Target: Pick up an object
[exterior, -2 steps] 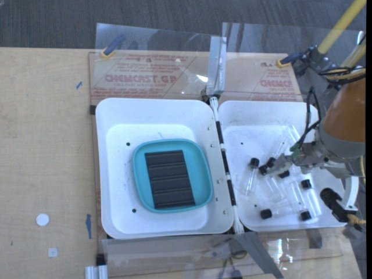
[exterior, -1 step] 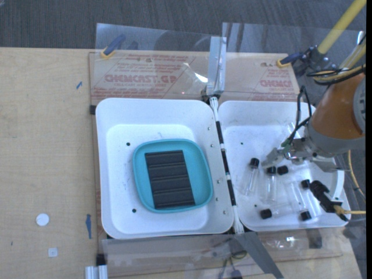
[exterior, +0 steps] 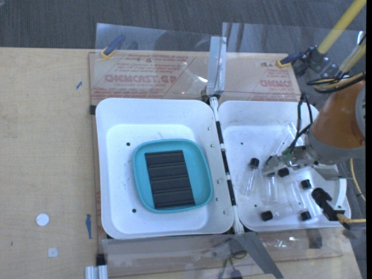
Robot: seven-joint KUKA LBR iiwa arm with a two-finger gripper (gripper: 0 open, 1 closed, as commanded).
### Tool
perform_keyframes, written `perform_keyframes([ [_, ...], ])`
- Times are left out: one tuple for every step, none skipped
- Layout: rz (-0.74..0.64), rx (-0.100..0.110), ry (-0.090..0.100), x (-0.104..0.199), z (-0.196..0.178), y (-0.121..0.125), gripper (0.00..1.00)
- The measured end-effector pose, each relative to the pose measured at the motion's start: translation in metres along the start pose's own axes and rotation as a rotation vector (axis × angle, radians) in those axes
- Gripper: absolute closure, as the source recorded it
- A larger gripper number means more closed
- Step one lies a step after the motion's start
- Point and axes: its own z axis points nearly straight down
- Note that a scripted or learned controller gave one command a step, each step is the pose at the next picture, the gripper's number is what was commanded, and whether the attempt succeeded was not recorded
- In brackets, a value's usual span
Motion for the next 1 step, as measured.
perform_keyframes([
  [0.002,-0.007,-0.002,-0.0019,-0.0114,0.0021,1.0],
])
